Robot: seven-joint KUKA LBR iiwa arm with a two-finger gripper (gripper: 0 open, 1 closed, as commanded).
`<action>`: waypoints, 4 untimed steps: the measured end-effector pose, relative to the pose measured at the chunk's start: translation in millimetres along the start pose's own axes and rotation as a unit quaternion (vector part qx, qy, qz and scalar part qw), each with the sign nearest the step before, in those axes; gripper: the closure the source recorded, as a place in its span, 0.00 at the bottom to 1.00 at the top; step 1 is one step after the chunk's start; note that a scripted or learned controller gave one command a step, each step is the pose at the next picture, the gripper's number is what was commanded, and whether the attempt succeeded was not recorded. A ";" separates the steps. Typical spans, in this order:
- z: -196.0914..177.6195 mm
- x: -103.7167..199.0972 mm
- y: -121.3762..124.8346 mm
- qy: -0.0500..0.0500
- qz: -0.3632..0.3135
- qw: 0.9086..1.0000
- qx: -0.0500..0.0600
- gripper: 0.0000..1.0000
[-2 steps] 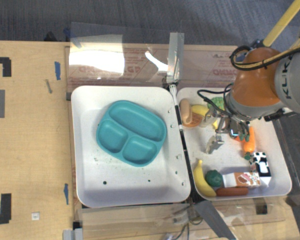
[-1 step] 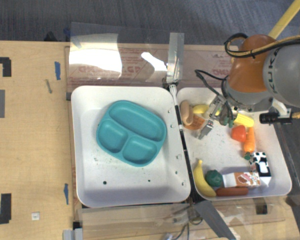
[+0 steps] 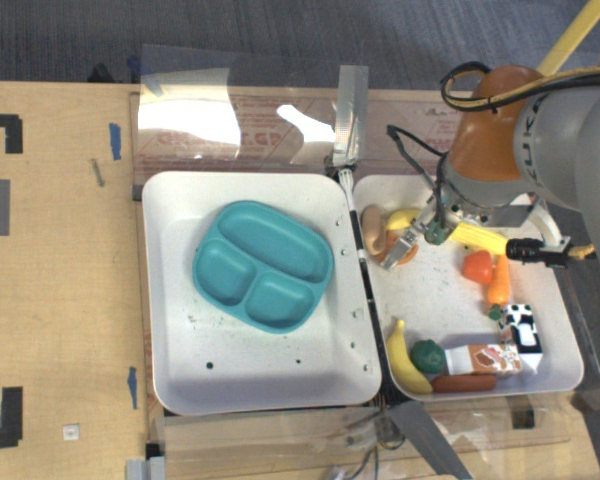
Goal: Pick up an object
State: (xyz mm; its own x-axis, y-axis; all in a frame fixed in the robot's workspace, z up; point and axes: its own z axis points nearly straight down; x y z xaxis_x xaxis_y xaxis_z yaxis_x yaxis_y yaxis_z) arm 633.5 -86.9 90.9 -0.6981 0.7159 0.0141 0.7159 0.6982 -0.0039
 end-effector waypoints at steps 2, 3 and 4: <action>-162.4 26.8 50.6 -0.012 0.081 0.997 -0.008 1.00; -159.9 38.2 82.3 -0.010 0.036 0.999 -0.005 1.00; -171.0 78.9 103.4 -0.008 0.068 0.998 -0.004 1.00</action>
State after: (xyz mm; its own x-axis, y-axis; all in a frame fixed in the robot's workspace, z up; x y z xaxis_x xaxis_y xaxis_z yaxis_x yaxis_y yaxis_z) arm 654.6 40.6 262.6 -0.5950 0.8037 -0.0011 0.8037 0.5950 0.0034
